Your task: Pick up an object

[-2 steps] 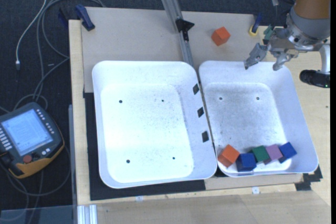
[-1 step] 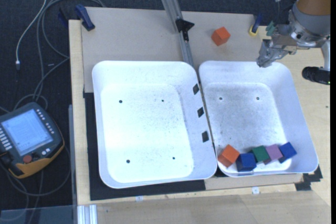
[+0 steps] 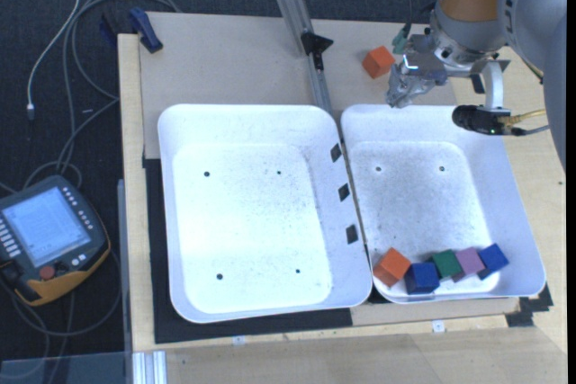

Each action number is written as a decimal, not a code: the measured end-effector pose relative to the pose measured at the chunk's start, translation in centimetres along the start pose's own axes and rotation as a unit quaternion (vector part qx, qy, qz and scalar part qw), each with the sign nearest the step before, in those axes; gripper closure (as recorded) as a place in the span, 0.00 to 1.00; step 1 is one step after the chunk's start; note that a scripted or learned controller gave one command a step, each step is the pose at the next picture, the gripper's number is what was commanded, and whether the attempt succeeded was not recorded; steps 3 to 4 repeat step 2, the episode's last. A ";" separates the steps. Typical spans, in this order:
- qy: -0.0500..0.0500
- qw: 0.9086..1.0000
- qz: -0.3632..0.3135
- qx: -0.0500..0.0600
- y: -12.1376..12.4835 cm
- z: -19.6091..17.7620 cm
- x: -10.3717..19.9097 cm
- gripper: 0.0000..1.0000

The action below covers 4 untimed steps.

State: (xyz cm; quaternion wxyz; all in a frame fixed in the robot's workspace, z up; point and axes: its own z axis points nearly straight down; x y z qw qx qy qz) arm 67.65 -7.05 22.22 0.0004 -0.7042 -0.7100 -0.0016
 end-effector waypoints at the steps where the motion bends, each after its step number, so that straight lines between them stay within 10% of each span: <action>1: 0.000 1.000 0.003 0.006 -8.5 2.4 4.1 1.00; 2: 0.001 1.000 -0.001 -0.002 -7.0 -2.2 13.0 1.00; 4: 0.001 1.000 -0.001 -0.002 -7.0 -2.2 13.0 1.00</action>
